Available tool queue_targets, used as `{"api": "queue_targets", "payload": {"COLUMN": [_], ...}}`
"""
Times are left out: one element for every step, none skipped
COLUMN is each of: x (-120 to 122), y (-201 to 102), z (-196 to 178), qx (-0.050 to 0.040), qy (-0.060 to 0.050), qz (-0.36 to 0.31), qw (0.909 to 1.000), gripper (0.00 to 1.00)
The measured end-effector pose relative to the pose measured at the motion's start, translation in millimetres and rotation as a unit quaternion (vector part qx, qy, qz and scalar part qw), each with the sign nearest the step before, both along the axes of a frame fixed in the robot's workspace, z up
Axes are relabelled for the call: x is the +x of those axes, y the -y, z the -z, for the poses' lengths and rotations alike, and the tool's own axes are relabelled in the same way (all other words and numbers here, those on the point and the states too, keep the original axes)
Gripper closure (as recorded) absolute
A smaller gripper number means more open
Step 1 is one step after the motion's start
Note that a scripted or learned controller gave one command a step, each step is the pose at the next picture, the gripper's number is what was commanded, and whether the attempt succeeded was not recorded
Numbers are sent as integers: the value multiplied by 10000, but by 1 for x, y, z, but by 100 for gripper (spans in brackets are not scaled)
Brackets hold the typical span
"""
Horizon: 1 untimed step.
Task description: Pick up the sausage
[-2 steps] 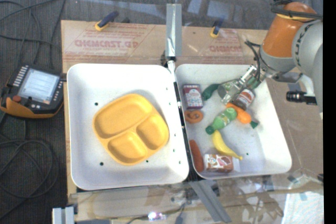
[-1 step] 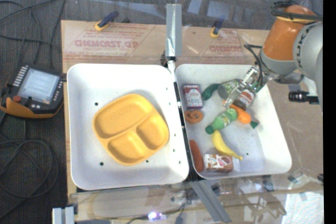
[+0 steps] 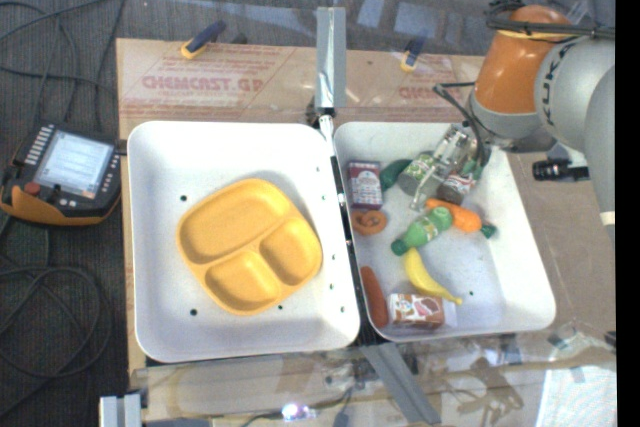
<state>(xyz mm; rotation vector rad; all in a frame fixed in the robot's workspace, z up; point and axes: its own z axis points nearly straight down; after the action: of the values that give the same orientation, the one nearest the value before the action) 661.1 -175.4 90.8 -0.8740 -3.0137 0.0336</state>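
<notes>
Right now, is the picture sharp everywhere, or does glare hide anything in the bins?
In the camera view, light is even and soft, with faint shadows; the sausage and yellow tray look crisp. The gripper is slightly blurred against clutter. Glare streaks the clear sheet behind the bins.

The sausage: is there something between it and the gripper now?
Yes. The gripper hovers at the right bin's far end; the sausage lies at its near-left edge. The green bottle and banana lie between.
</notes>
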Motion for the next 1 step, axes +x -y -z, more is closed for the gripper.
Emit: {"api": "queue_targets", "payload": {"x": [-26], "y": [-53], "z": [-12], "qx": [95], "qy": [30], "qz": [-1070], "qw": [9942], "gripper": [0]}}
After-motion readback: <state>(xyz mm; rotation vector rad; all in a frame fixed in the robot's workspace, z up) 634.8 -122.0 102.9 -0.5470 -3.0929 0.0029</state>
